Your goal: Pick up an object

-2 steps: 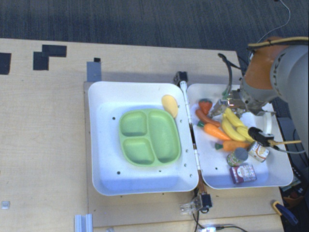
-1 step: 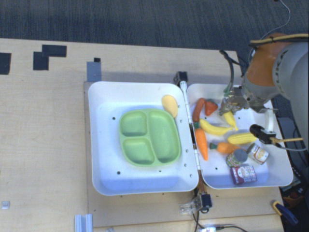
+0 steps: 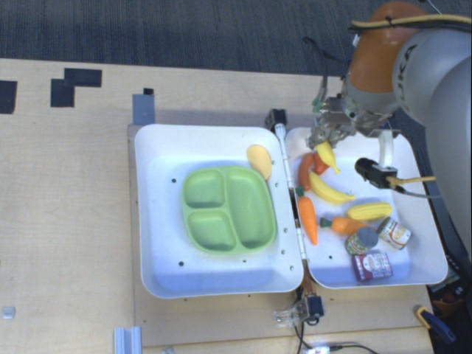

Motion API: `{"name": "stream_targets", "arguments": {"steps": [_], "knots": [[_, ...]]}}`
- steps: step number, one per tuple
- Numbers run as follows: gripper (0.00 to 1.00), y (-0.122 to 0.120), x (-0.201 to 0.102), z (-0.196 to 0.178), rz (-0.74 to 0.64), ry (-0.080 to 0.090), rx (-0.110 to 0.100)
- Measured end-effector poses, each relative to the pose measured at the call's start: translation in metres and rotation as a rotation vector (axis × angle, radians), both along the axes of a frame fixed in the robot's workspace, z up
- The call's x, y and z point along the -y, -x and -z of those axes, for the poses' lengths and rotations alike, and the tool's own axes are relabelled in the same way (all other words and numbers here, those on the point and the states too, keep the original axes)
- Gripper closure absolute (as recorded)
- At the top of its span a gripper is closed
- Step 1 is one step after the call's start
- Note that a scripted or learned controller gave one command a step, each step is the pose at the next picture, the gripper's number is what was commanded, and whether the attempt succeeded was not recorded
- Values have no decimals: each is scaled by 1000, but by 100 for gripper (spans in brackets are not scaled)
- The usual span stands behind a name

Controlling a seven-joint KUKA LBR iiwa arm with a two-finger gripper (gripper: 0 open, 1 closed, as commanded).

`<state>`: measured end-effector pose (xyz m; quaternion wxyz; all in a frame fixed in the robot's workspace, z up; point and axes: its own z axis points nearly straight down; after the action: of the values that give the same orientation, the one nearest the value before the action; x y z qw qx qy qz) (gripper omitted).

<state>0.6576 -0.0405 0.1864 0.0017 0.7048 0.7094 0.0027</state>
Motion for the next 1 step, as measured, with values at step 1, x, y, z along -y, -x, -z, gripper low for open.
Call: {"name": "stream_targets", "arguments": {"steps": [1], "knots": [[100, 64, 2, -17, 4, 1, -4]]}}
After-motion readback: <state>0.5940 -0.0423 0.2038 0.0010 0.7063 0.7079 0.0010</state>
